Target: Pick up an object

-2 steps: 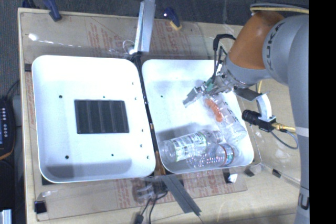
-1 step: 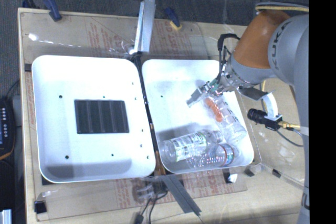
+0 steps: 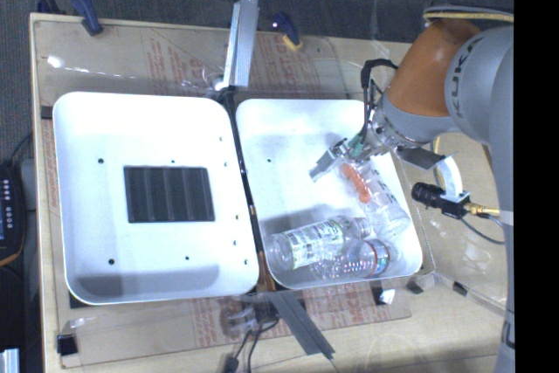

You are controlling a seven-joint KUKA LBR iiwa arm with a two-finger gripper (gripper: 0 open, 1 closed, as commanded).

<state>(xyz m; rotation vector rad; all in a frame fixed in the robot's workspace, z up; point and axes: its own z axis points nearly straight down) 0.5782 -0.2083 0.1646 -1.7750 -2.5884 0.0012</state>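
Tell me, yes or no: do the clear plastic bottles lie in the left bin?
No, the clear plastic bottles lie in the right bin, along its near edge.

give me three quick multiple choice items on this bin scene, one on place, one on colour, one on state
1. Where do the clear plastic bottles lie?
A. left bin
B. right bin
C. on the bench outside the bins

2. What colour is the panel in the left bin?
A. dark
B. orange
C. green

3. How do the bottles rest?
A. upright
B. on their sides
C. stacked in a tower

Answers:
1 B, they sit at the near edge of the right bin.
2 A, the ribbed rectangle looks black against the white floor.
3 B, their lengths run along the bin floor.
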